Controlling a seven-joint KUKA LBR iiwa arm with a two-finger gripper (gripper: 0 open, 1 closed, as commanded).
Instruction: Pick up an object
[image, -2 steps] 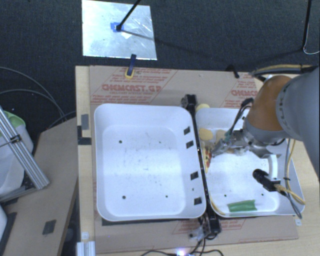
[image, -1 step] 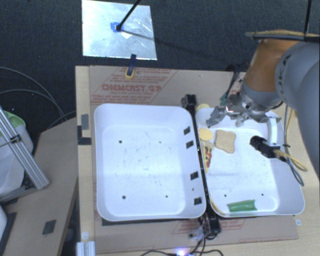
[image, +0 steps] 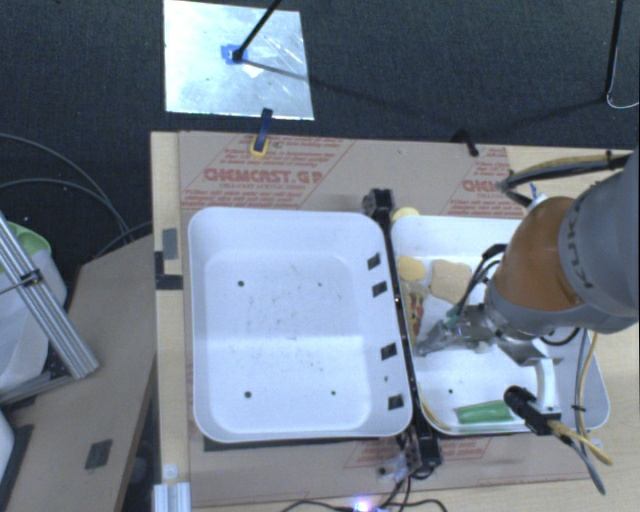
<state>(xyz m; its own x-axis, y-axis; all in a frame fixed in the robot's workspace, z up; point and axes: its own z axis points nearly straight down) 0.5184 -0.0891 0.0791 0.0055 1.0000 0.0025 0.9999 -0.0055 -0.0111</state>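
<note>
My gripper (image: 436, 338) hangs low over the left part of the right bin (image: 590, 400), close to the divider between the bins. Just beyond it lie a pale yellow rounded object (image: 411, 268) and a tan block (image: 450, 276). A flat green object (image: 483, 411) rests near the bin's front wall, in front of the gripper. A small yellow ball (image: 405, 214) sits at the bin's far left corner. The arm's orange band (image: 535, 262) and grey wrist hide much of the right bin's middle. I see nothing clearly held.
The left bin (image: 215, 235) stands beside the right one, with a black clip rail (image: 398, 320) between them. Both bins rest on a cardboard sheet (image: 300, 170). A metal frame (image: 40, 310) stands off the bench at the left.
</note>
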